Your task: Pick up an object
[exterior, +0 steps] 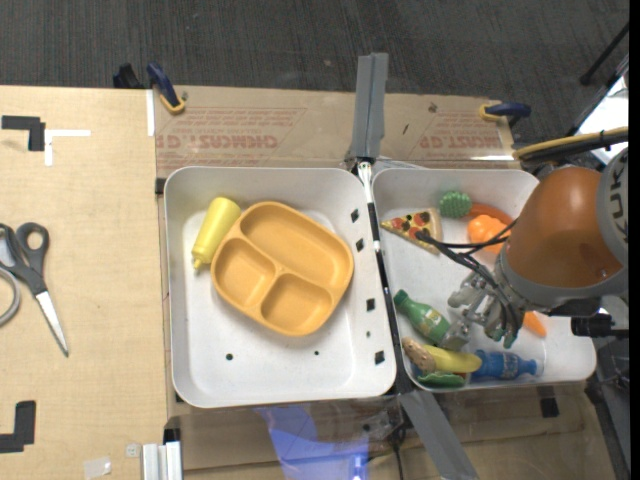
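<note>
My gripper [478,320] hangs low in the right bin [400,258], under the orange band of the arm. Its fingers point down and left, just above a yellow banana [443,359] and next to a green bottle [424,317]. A blue bottle [507,366] lies along the bin's front wall, right of the banana. Farther back lie a pizza slice [413,227], a green round toy [456,204] and an orange piece [484,228]. Nothing shows between the fingers.
The left bin [190,368] holds a yellow three-compartment tray [282,266] and a yellow bottle [214,230] leaning at its left edge. Scissors [32,278] lie on the bench at far left. Blue clamps [166,88] hold cardboard behind the bins.
</note>
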You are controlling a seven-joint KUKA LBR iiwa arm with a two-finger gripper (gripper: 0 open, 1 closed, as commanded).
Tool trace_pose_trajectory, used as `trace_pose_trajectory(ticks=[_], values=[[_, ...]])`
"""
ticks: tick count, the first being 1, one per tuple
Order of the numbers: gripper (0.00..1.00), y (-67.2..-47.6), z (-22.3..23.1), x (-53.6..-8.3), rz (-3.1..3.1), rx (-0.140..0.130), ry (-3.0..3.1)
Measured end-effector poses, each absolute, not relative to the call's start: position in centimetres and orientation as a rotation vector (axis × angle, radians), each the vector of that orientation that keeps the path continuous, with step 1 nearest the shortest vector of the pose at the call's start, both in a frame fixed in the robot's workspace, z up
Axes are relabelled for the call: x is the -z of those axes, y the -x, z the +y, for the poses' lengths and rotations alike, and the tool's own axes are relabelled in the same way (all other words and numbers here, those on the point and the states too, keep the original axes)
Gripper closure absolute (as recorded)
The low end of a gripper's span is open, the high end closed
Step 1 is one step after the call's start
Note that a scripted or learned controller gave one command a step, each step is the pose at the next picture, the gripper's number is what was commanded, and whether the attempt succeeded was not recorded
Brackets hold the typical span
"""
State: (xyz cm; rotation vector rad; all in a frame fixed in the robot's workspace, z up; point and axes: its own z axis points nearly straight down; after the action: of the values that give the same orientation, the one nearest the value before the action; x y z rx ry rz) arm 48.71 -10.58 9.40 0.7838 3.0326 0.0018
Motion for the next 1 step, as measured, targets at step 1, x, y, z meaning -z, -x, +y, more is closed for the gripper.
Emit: trace_pose_trajectory(ticks=[1], values=[[0.0,-58.16,-13.16,-9.29,2.987,0.0,-0.961]])
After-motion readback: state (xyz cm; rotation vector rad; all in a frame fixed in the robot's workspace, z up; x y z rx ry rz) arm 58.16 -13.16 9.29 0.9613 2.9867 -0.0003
